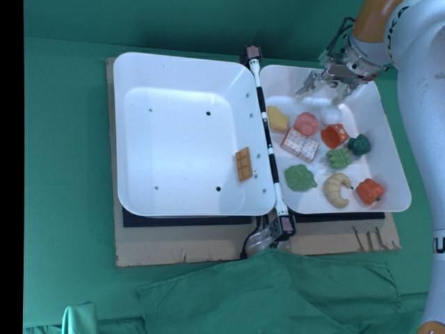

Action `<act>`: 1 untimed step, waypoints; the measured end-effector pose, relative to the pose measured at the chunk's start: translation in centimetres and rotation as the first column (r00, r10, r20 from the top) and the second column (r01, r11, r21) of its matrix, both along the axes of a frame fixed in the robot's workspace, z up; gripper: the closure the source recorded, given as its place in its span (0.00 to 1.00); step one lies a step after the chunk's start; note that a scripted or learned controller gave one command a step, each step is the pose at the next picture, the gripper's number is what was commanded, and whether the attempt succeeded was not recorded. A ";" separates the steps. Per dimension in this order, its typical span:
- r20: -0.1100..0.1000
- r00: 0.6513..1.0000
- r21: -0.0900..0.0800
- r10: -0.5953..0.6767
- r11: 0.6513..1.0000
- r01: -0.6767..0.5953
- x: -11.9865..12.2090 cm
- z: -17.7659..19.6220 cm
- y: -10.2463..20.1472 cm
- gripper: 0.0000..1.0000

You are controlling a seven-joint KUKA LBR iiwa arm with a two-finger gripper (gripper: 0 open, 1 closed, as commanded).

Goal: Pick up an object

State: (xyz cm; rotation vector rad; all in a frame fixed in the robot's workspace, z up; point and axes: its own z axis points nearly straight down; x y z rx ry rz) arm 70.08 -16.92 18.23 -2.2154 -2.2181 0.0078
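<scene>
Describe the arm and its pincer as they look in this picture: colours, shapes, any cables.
The arm is a thick, rounded tube in pale grey, with an orange band just above the wrist. Below the band sits a grey metal wrist section with thin dark cables looping beside it. The pincer is small and metallic, with slender grey fingers. Part of a dark marking shows at the arm's lower edge.
</scene>
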 end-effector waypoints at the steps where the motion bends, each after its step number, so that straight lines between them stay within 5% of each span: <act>1: -0.002 1.000 0.010 0.002 1.000 -0.002 0.1 1.4 0.6 1.00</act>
